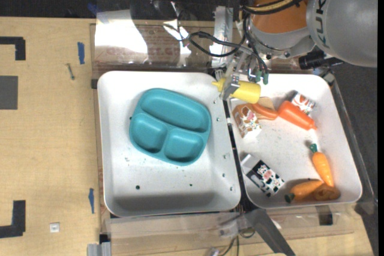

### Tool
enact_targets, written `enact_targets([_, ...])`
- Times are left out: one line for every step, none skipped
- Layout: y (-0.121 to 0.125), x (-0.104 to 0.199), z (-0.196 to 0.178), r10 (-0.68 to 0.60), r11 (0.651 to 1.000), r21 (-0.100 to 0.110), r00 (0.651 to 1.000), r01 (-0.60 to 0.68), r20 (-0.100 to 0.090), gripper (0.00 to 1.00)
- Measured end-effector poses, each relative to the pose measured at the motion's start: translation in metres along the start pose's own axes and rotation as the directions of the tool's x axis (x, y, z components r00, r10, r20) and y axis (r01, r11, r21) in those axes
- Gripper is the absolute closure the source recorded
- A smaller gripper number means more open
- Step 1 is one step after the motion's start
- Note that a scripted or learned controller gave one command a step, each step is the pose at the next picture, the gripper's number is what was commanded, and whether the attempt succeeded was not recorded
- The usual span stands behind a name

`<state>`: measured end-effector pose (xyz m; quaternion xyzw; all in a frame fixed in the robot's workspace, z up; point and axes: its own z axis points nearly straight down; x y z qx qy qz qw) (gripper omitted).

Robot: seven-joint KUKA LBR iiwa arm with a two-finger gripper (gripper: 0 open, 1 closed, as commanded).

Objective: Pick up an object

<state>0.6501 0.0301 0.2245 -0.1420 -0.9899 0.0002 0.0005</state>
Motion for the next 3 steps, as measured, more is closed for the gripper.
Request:
enact_targets([0.019,0.014,-0.033,0.184,0.983,-0.006,0.983,-0.184,0.009,1.00])
enact_targets([-0.009,0.071,-0.045,0.233,0.972,-0.003,0.972,-0.233,0.004,1.00])
enact_targets([-0.043,0.164,-0.015,0.239,0.971,-0.002,0.971,-0.239,0.002,1.00])
